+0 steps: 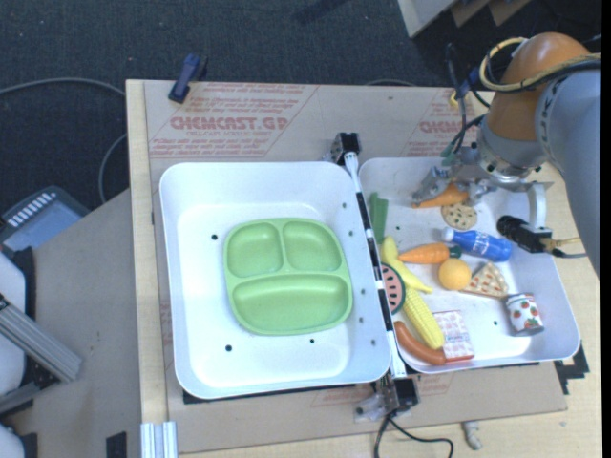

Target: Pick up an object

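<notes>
Bench (pixel 239 122) board reads "CHEMCAST GP" | claw (pixel 456 187) over right bin (pixel 563 337) | grip state unclear

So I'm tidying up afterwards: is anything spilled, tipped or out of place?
Nothing has spilled outside the bins. The toy food lies jumbled in the right bin, the small can on its side. The green plate sits flat in the left bin.

Red print reading "CHEMCAST GP" repeats across the brown board (pixel 239 117) beneath the bins.
</notes>
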